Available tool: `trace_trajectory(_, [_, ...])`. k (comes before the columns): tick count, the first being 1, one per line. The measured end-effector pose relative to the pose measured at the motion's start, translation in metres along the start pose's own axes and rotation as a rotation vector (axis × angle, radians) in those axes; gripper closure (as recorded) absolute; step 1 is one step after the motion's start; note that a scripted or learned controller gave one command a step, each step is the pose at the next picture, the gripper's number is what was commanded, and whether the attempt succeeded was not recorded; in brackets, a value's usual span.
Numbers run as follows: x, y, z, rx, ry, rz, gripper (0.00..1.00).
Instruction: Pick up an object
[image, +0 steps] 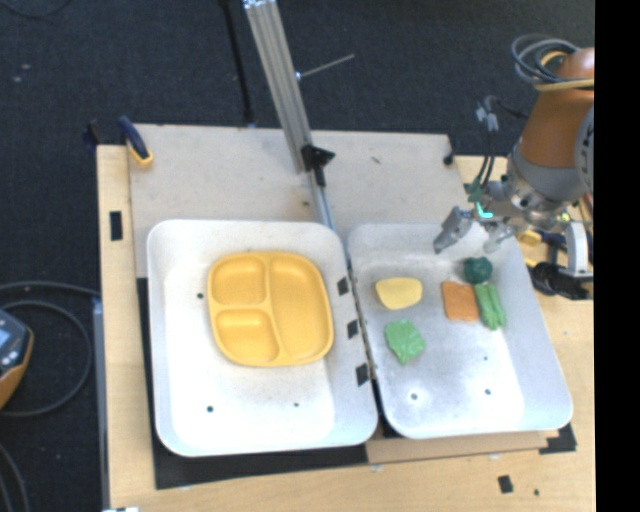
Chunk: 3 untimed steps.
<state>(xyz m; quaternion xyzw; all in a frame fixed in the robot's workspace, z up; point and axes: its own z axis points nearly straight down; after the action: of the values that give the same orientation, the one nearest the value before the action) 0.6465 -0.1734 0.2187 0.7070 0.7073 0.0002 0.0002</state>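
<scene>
I note the gripper above the far edge of the right bin, fingers spread and nothing between them. In that bin lie a yellow piece, a light green piece, an orange piece and a dark green piece touching it. A yellow divided plate sits in the left bin.

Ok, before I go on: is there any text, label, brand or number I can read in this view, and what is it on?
None: no word, number or brand is readable.
Yellow divided plate in the left bin: plain, no print.
Toy pieces in the right bin, yellow, light green, orange, dark green: no markings.
Arm above the gripper: no legible label.
Device at the view's left edge: too small and cut off to read.
</scene>
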Motion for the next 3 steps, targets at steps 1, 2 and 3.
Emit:
trace_trajectory(1, [0.000, 0.000, -0.001, -0.002, 0.000, 0.000, 0.00])
trace_trajectory(2, [0.003, 0.009, 0.048, 0.002, -0.001, -0.004, 0.00])
trace_trajectory(3, [-0.002, 0.007, 0.090, 0.001, -0.002, 0.000, 0.00])
